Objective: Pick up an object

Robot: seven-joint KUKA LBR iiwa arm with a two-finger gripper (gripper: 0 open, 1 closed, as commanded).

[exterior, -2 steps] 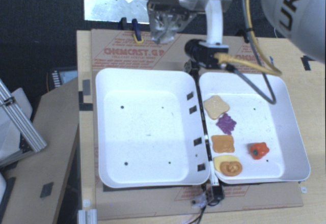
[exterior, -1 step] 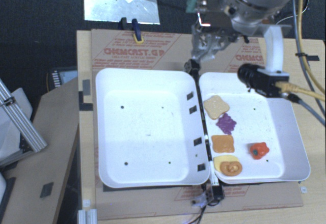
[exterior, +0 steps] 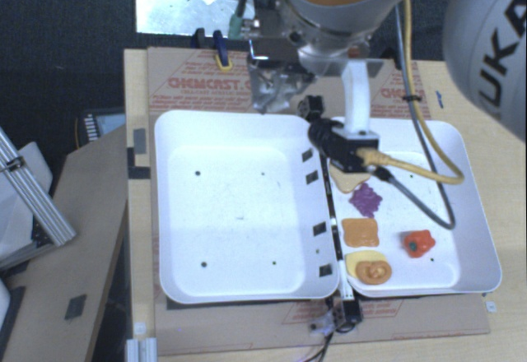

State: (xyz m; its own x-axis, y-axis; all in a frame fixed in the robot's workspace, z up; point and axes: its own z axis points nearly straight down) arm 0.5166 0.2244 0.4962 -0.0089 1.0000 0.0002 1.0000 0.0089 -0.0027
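Claw (exterior: 276, 93) hangs above the far rim of the left bin (exterior: 222, 187) on the counter (exterior: 138, 105); whether it is released or clenched cannot be told. Objects lie in the right bin (exterior: 469, 220), near its left wall: purple piece (exterior: 365, 199), orange piece (exterior: 360, 230), yellow piece (exterior: 369, 268). A red piece (exterior: 418, 243) lies to their right.

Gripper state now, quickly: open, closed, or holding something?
The gripper: cannot be told, as it is too blurred in the camera view.
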